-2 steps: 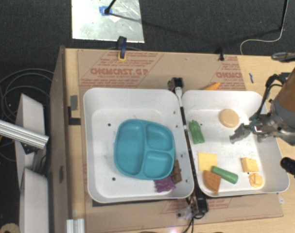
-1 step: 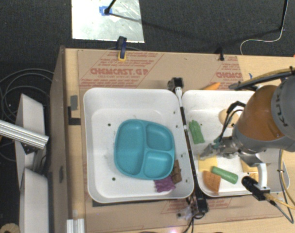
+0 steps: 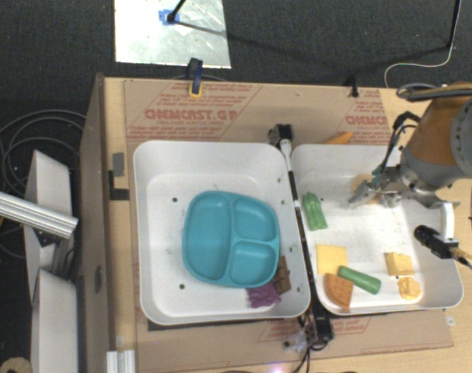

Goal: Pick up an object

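— Where are we seeing the gripper (image 3: 365, 194)?
— We're watching it hanging over the right bin's (image 3: 453, 290) back edge; its grip, we can't tell.
— And the objects?
— The green block (image 3: 314, 211) is lying by the left edge, untouched.

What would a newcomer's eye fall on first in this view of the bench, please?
Probably the teal divided plate lying in the left bin, with a purple piece at its near edge. Next, the grey and orange arm reaching into the right bin, above scattered green, yellow and orange toy foods.
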{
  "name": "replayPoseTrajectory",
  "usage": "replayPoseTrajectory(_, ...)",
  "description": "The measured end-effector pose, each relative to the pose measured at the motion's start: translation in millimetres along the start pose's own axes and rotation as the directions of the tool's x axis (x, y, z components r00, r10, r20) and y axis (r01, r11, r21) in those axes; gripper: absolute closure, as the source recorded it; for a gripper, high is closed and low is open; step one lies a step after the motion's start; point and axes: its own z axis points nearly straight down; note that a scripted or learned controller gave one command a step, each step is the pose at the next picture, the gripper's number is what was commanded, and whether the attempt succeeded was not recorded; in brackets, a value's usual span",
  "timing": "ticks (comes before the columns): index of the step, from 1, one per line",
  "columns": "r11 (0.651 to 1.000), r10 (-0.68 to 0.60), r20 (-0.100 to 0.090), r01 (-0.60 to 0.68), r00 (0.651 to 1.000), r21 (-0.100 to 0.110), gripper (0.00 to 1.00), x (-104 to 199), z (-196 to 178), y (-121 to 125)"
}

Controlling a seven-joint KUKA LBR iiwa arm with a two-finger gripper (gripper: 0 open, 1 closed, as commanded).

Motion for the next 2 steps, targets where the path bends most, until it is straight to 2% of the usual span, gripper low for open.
replayPoseTrajectory(1, 1.000, -0.005, -0.006, 0.005, 1.000, 0.003, 0.00, 26.1, 0.9, 52.8)
replayPoseTrajectory(2, 1.000, -0.005, -0.004, 0.005, 1.000, 0.004, 1.00, 24.0, -9.9, 51.4)
